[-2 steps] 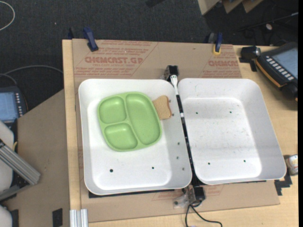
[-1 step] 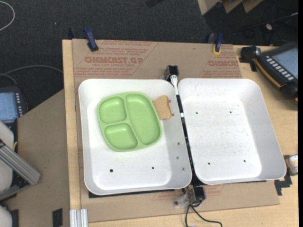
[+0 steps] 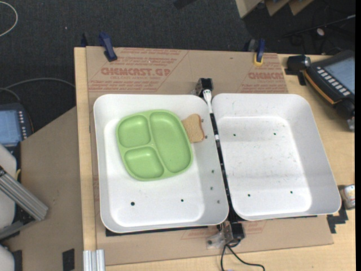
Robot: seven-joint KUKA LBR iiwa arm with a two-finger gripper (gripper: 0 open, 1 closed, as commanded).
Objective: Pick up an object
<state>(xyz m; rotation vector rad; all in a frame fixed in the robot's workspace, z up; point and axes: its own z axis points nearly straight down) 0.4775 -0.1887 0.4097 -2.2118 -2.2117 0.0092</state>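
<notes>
At the near edge of the bench, a black connector with loose cables [image 3: 230, 237] is seen just below the seam between the two bins. An aluminium rail [image 3: 22, 199] lies off the bench's near left corner.

Two white bins are counted, set side by side with their rims touching. In the left bin [image 3: 161, 210], one green plate [image 3: 153, 144] with three compartments is laid flat towards the far left corner. One flat tan piece [image 3: 193, 128] is placed against the plate's right rim, close to the bin's far right corner; both are uncovered from above, with only the bin wall close by. Two small dark dots are seen on this bin's floor near its near edge. On the floor of the right bin [image 3: 271, 162], four such dots and fine dark specks are seen.

A black clip [image 3: 205, 86] is fixed at the far end of the seam. Beneath the bins a brown board [image 3: 169, 72] is spread, printed in red "CHEMCAST G P"; the print is repeated, partly covered, at the far right. Two clamps are counted on the far edge: a blue one [image 3: 107, 47] and another with a yellow jaw [image 3: 259, 52]. A handheld control panel [image 3: 333, 78] is rested at the far right corner.

Whether the gripper is released or clenched cannot be told.
</notes>
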